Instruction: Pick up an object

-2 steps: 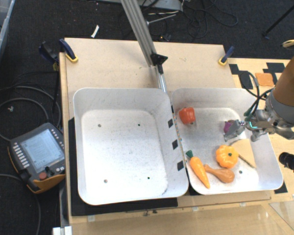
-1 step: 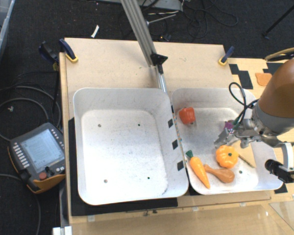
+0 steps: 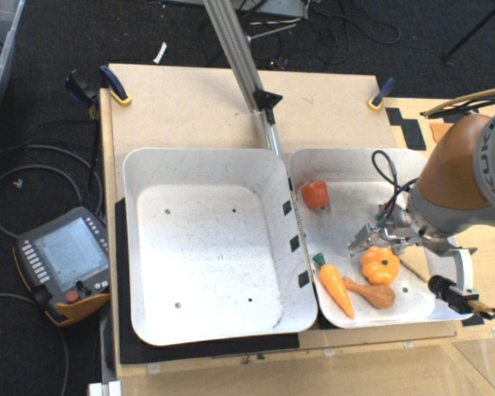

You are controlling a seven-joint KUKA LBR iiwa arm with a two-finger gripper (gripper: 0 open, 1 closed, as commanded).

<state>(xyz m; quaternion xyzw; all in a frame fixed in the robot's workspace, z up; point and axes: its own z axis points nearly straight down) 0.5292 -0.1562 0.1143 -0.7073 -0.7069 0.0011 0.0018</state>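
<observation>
A grey handheld control pendant with orange edge [image 3: 63,261] lies on the dark floor at nine o'clock from the bench. A slanted grey metal pole [image 3: 235,46] rises at twelve o'clock. Two yellow-tipped clamps [image 3: 114,85] [image 3: 381,94] grip the light wooden bench board [image 3: 198,106] at its far corners.

two white bins [image 3: 206,165], one carrot [image 3: 335,286], one red tomato [image 3: 315,194], one orange pumpkin [image 3: 379,265], one tan gourd [image 3: 371,293]

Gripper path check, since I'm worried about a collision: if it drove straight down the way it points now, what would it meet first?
Most likely the small orange pumpkin, which lies right below the gripper in the right bin. Depth is unclear from this slanted view, so contact may be off-center.
</observation>
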